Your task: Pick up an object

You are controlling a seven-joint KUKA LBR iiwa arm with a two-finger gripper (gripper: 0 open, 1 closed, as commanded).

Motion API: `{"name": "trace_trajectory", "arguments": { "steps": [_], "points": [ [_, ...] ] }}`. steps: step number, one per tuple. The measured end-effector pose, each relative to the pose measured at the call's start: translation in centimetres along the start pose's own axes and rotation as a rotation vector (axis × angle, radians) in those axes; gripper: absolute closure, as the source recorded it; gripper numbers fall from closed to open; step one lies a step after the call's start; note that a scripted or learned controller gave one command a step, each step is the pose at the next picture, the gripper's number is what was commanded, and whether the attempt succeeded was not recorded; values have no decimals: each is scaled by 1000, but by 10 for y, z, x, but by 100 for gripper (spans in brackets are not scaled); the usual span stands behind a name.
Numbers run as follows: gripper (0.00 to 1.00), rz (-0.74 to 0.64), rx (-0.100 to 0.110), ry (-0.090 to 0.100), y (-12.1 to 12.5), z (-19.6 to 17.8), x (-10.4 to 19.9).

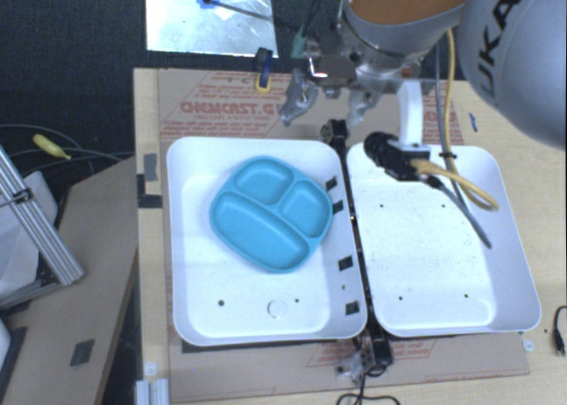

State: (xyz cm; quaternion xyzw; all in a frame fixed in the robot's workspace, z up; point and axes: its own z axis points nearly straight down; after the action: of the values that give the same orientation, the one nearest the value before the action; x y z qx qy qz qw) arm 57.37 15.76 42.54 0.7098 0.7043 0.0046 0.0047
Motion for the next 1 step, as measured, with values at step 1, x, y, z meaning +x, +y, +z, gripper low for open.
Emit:
{"name": "trace_trajectory", "arguments": {
  "steps": [1],
  "points": [
    [0,-19,3,8,-57,-83,56]
  ]
}}
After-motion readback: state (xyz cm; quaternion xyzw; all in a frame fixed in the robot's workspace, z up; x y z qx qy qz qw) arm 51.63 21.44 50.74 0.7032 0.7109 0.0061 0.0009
